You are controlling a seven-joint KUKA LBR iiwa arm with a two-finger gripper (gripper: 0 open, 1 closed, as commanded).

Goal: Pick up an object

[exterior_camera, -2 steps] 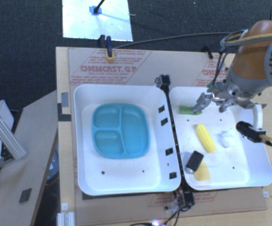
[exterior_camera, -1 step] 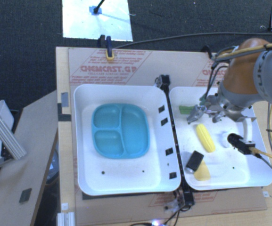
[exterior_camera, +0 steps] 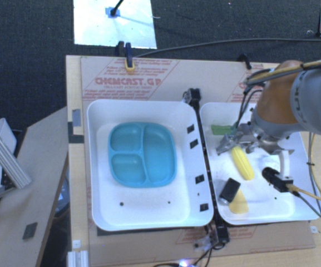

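My gripper (exterior_camera: 233, 144) hangs over the right bin (exterior_camera: 294, 210); can't tell its grip state. Corn (exterior_camera: 242, 162) just below: I'd centre on it, descend straight, pinch firmly.

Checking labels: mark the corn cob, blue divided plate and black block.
corn cob (exterior_camera: 242, 162), camera view, mid-cob.
blue divided plate (exterior_camera: 143, 153), camera view, centre divider.
black block (exterior_camera: 230, 189), camera view, top face.

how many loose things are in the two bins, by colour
Yellow: 2 (corn cob, yellow wedge)
Blue: 1 (divided plate, in the left bin)
Black: 1 (black block)
Green: 1 (green piece, partly hidden by the arm)
Total: 5
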